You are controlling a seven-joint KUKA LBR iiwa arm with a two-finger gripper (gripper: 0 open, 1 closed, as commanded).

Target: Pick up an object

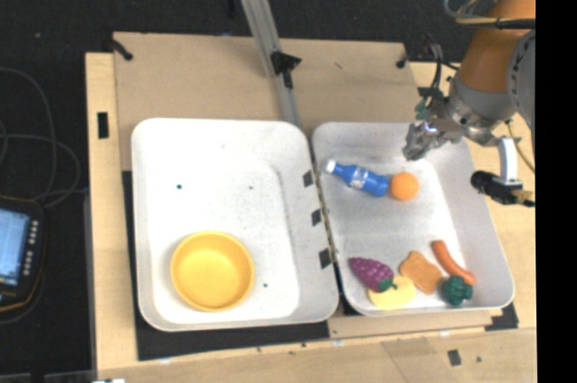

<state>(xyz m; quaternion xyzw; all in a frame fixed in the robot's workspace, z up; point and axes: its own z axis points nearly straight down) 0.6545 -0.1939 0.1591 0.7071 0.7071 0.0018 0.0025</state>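
Yellow bowl: left bin | end effector: above right bin, grip state unclear

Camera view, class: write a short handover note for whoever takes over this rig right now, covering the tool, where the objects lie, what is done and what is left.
Tool: above the right white bin's far edge, nothing visibly held; finger state unclear.
Right bin: blue plastic bottle touching a small orange ball; near the front, a purple grape bunch, yellow piece, toast slice, carrot, green piece.
Left white bin: round yellow bowl.
Done: nothing picked.
Left: descend, grasp, lift one object.
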